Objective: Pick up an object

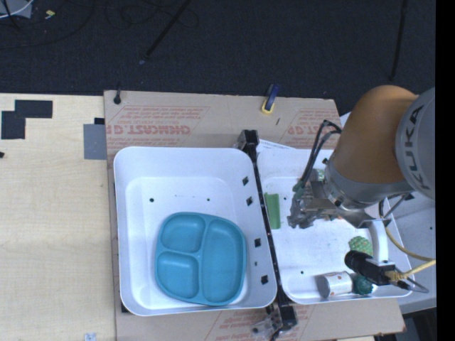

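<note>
My gripper [298,217] hangs low over the left part of the right bin [313,297], just right of a flat green stick [271,210] that lies along the bin's left wall. A small white and grey cylinder [334,284] lies on its side near the bin's front edge. Right of it I see a small teal object [365,287], and a green textured ball [360,244] rests further back, partly hidden by the arm. I see nothing held in the gripper.
The left bin [135,183] holds a blue divided plate [200,258] in its front half. A black divider [259,219] runs between the two bins. The grey and orange arm [373,148] covers the right bin's back right part.
</note>
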Action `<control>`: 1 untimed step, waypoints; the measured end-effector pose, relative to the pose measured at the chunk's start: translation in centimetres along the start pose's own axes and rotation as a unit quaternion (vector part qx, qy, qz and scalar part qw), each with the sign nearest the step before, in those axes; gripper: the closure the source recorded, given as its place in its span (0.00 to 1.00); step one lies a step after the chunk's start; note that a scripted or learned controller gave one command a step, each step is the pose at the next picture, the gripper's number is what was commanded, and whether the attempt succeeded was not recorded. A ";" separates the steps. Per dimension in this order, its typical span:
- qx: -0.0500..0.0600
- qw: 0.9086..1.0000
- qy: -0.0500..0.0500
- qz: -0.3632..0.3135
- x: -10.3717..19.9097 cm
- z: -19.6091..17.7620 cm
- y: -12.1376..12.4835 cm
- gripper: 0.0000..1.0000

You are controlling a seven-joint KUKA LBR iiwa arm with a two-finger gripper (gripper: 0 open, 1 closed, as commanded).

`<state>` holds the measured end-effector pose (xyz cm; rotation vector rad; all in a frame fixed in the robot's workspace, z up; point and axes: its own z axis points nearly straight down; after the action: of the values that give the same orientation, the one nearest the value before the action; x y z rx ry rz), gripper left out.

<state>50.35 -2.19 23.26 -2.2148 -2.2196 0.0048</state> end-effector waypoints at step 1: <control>0.000 1.000 0.000 -0.001 5.5 1.3 -1.3 1.00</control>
<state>49.00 3.28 22.02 -2.2125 -2.2225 0.0035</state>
